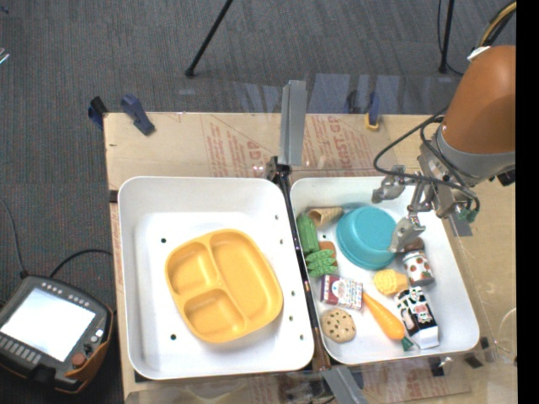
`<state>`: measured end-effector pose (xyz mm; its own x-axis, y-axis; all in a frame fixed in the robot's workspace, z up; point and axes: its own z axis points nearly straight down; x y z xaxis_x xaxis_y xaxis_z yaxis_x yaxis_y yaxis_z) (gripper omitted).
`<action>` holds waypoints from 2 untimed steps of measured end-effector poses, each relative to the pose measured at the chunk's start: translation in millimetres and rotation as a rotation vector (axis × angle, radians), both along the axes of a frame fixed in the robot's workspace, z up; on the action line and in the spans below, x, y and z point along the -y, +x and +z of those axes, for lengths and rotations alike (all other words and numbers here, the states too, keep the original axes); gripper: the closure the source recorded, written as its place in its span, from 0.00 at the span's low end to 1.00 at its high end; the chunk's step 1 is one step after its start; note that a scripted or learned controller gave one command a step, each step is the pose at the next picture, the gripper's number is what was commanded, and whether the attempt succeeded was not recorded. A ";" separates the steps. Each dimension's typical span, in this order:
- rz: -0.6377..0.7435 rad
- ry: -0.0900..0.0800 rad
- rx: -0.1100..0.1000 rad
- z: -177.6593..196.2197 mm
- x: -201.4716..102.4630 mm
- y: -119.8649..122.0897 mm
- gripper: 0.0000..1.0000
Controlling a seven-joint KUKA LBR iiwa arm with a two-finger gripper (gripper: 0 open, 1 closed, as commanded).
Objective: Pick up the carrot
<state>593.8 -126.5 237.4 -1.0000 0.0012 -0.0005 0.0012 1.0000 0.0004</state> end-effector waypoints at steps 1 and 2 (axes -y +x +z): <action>0.006 0.002 -0.007 -142.9 -33.2 -52.8 0.00; 0.012 0.001 -0.001 -131.2 -34.9 -50.4 1.00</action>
<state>543.4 -91.6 106.2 -0.9999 -0.0109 0.0010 -0.0109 0.9999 0.0018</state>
